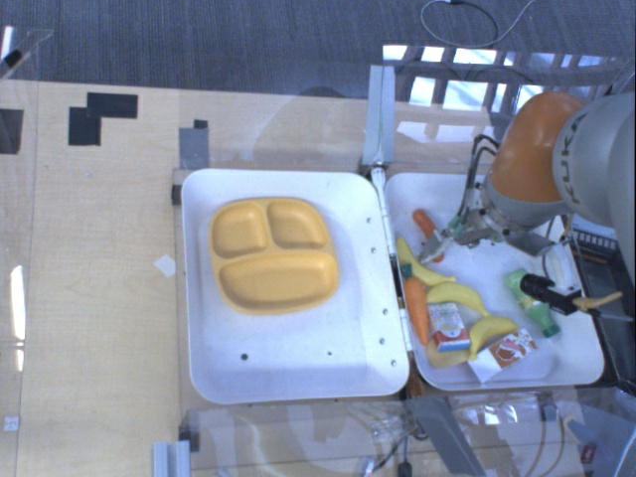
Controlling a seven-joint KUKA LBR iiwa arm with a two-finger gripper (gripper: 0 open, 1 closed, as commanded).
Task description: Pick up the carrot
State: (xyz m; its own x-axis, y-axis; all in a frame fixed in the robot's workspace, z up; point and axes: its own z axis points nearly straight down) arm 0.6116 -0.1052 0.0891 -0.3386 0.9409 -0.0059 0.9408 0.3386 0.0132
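Gripper [444, 240] low in the right white bin [586, 366], two metal fingers spread apart with nothing between them, tips just beside a short orange carrot piece [424, 224]. Long orange carrot [416, 310] flat along that bin's left wall, beside yellow bananas [467, 311] and small printed packets [449, 328]. Yellow three-compartment plastic tray [273, 253] in the left white bin [298, 366].

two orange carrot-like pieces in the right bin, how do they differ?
The upper carrot lies near the gripper, slanted; the lower carrot lies along the bin's left wall, nearly vertical. Upper looks shorter and redder; lower is longer and partly tucked beside the bananas. Both are orange and tapered.
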